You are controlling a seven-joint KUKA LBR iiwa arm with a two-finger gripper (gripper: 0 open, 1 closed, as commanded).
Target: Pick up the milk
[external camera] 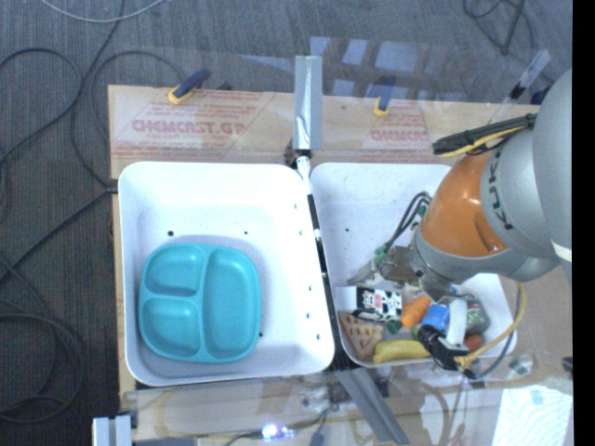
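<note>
The arm (502, 203) is reaching in from the right of the frame and bearing down over the lower right, where the right bin (372, 203) is holding a tight heap of small items. The milk (378, 300), as best I can judge, is the small white carton with black patches lying at the left of that heap, just beside the bin's left wall; the picture is too coarse here to be sure. The gripper (409, 282) is sitting under the orange wrist, and I cannot tell how it is set or whether it has anything.

The trouble is crowding. A banana (402, 349), an orange piece (416, 308) and a blue item (435, 314) are pressing close round the carton, so a descent could be catching a neighbour instead, or shoving the carton against the wall. The left bin (186, 184) is holding a teal divided plate (199, 301), well apart.
</note>
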